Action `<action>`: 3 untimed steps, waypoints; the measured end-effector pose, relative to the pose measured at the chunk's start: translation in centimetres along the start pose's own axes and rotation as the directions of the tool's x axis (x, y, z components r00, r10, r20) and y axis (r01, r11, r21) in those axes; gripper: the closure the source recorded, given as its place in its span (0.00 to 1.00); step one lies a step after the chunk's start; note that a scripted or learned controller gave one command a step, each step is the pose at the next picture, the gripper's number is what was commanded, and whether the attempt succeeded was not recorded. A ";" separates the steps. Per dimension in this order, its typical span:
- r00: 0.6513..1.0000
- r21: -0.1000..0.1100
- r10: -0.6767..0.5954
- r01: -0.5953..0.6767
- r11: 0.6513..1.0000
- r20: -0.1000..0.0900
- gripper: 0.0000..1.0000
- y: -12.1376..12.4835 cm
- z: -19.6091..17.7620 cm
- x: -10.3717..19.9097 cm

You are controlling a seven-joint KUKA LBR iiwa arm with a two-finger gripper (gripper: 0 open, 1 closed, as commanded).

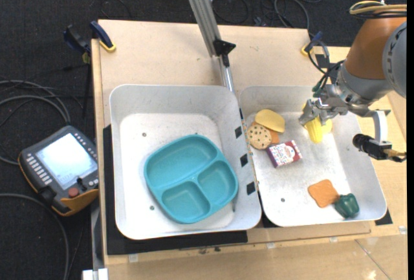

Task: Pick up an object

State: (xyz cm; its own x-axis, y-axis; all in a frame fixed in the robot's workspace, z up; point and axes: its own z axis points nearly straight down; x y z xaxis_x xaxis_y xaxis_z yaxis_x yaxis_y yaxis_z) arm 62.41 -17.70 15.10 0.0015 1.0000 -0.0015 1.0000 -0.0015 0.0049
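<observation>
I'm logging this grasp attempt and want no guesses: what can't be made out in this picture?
- Gripper: the wrist above hides its fingers, so any grip on the yellow plastic piece is unclear.
- Small red and white carton: print too small to read.
- Grey and orange arm: cut off by the right edge.

A grey two-finger gripper point(315, 116) hangs in the right shallow white bin point(362, 172), a yellow block point(315, 130) between its fingers, right of a round chocolate-chip cookie point(260, 137); a small pink carton point(284, 154) lies just below-right of that cookie.
</observation>
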 end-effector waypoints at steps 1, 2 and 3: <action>1.000 -0.002 -0.004 0.004 1.000 0.000 1.00 0.8 -4.6 0.3; 1.000 -0.002 -0.006 0.006 1.000 0.000 1.00 1.1 -9.5 1.2; 1.000 0.005 -0.009 0.009 1.000 -0.003 1.00 -0.1 -9.9 5.6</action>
State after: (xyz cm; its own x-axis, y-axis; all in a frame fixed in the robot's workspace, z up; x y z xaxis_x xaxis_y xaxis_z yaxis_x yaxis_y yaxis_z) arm 62.24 -12.05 25.01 -0.0073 1.0000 0.0014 1.0000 0.0073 -0.0002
